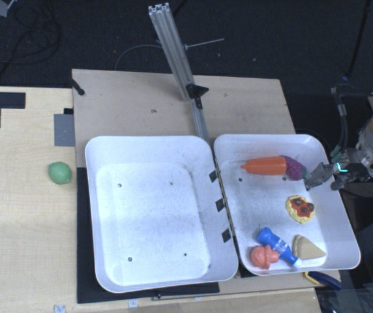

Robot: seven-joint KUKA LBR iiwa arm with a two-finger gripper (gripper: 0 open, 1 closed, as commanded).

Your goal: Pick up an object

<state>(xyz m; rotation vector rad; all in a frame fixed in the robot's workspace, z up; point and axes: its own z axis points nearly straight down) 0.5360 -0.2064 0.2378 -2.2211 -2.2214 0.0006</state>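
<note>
The two white bins sit side by side on the bench: the left bin (150, 214) holds nothing to grasp, while the right bin (330, 150) carries all the candidates. The arm comes in over that bin's right rim, and its gripper (327, 173) hangs at the edge with nothing between its fingers — the task looks to be at the approach stage, with no object chosen by contact yet. The fingers seem slightly apart, one dark finger slanting inward over the bin wall.

Largest of the objects is the orange carrot-shaped toy (265, 166) with a purple end (295, 168), lying crosswise near the bin's upper part; its purple end is just beside the gripper, to the camera's left of it. Below the gripper lies a small yellow pizza-like piece (300, 208), near but apart. Further toward the bin's lower corner sit a tan wedge (308, 247), a blue piece (276, 242) and a pink lump (262, 257), the last two touching.

The next move, as I judge it, calls for shifting inward over the carrot toy — the nearest target — straddling its narrow width, then descending and closing.
</note>
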